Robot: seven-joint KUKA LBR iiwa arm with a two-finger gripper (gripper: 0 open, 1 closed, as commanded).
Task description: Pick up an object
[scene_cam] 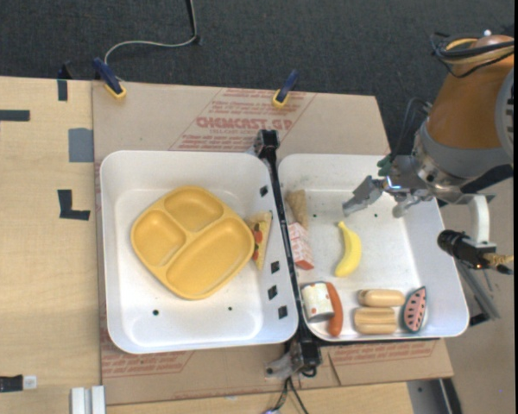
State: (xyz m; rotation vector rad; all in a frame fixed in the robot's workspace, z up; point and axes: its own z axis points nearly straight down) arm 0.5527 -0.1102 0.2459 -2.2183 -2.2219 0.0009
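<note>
Yellow banana (349, 250) lies in the right bin (440, 257) just below the open, empty pincer (382, 202).

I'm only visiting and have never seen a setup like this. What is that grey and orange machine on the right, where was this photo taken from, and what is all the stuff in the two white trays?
The photo comes from one fixed camera above the bench, looking down at a slant. The grey and orange machine is a robot arm reaching in from the right. At its end is a claw, its grasping part, hanging over the right bin. Nothing sits between its fingers, so it holds nothing. Its job is to pick up an object.

The left bin holds a yellow divided plate. The right bin holds toy food: a banana, two hot dog buns, a watermelon slice and some smaller pieces along its left side. Both bins rest on a cardboard sheet held by clamps.
</note>
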